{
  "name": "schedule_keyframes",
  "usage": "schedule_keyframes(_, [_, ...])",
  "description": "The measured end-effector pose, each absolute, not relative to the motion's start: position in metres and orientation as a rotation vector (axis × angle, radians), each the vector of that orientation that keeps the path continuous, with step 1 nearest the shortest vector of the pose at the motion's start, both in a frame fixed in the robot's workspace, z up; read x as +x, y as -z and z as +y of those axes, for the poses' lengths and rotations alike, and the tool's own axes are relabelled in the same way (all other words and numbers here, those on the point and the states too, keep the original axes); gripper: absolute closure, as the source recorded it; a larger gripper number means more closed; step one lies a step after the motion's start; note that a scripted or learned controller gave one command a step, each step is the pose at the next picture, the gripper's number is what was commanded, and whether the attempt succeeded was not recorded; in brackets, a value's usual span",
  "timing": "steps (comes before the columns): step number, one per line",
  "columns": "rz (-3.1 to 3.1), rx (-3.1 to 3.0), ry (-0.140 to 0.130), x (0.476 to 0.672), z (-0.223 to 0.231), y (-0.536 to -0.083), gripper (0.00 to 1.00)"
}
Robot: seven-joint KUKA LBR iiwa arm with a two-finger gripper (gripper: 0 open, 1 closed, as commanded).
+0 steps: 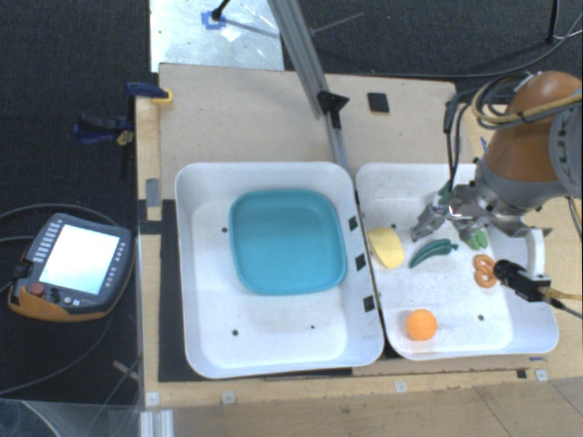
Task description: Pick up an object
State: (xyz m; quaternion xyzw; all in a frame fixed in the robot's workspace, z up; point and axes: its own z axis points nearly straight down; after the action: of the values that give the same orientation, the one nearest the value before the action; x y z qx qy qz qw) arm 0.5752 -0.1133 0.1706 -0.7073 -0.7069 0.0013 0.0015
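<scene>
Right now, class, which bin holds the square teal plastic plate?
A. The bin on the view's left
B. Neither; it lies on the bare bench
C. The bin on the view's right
A: the square teal plastic plate lies flat inside the white bin on the view's left, apart from the small items in the other bin.

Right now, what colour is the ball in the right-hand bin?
Orange. The ball shows clearly in the camera view, near the front of the right bin.
</scene>
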Motion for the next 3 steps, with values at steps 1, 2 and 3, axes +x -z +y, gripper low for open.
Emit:
schedule_keyframes(1, [-2.219,-2.220,-0.003,0.568,-0.120,-0.123,0.00])
schedule_keyframes(2, [-2.222,-2.222,0.002,0.570,-0.120,-0.136,1.00])
schedule_keyframes(3, [-2.225,-2.223,0.004,0.574,-0.118,-0.179,1.00])
